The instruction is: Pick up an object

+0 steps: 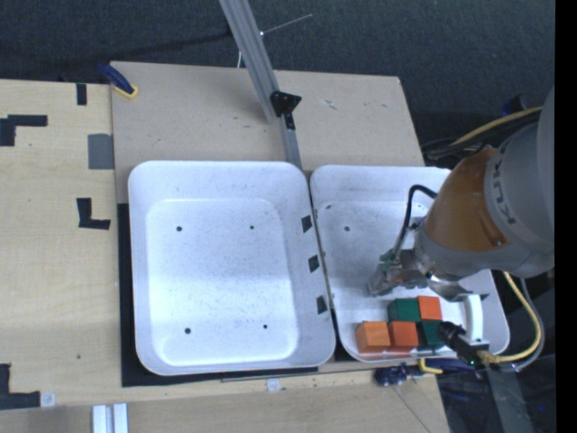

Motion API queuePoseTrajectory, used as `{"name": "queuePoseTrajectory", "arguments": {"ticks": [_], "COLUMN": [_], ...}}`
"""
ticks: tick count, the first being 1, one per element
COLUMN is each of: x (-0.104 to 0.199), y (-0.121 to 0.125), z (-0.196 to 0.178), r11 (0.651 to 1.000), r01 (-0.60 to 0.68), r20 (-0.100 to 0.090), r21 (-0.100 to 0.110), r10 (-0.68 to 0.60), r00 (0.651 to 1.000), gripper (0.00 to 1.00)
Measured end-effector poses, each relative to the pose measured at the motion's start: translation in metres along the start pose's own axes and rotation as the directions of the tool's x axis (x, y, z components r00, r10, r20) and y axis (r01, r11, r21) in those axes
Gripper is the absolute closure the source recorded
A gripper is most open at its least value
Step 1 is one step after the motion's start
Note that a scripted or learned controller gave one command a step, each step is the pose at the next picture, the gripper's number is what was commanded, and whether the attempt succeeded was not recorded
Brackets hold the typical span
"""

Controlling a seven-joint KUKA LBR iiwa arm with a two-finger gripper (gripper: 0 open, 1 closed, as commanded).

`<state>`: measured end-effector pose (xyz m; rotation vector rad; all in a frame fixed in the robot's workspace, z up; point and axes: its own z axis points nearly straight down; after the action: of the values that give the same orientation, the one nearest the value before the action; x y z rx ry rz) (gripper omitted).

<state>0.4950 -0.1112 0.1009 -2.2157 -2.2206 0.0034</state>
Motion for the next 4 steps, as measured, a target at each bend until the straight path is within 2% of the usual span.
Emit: {"name": "queuePoseTrajectory", "arguments": {"ticks": [2,3,4], "x": [-0.002,-0.001,0.055], "y": [-0.005,-0.005,0.003], "z": [-0.086,-0.105,-0.099], "r11": [1.000,1.000,1.000], "r01": [-0.001,-0.001,0.005], "r20": [0.003,0.002,0.000], "r21": [-0.008,-0.005,-0.003], "r10": [0.001,0.001,-0.005], "r00": [1.000,1.000,1.000], "gripper": [1.00,1.00,1.00]}}
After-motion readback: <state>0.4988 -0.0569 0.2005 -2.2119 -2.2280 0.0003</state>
